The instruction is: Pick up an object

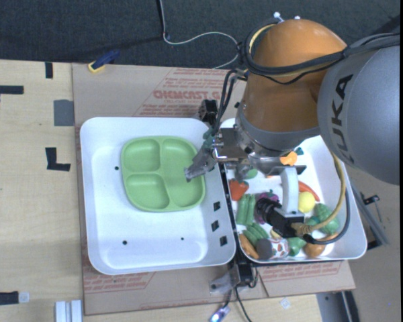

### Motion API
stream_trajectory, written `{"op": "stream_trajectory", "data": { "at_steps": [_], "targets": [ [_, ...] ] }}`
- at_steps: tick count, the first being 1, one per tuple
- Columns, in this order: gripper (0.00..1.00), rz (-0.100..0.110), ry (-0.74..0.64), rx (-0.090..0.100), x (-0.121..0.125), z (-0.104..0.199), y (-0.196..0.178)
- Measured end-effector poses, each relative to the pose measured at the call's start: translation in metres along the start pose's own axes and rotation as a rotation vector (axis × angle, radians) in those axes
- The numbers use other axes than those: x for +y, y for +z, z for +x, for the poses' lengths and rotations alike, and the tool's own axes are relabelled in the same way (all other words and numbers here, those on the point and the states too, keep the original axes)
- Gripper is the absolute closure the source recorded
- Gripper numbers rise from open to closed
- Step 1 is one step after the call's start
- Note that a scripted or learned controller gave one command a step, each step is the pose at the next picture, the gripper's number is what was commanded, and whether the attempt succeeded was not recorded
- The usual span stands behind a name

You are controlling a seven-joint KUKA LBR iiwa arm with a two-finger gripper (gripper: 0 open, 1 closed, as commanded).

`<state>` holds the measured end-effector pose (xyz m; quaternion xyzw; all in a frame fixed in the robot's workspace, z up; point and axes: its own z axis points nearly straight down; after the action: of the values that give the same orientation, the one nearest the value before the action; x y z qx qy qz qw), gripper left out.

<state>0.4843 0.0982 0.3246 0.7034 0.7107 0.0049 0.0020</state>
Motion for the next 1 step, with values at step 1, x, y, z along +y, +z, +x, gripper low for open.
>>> {"op": "stream_trajectory", "data": {
  "at_steps": [1],
  "targets": [
    [0.0, -0.008, 0.005, 0.001, 0.0021, 0.0189, -0.2197]
  ]
}}
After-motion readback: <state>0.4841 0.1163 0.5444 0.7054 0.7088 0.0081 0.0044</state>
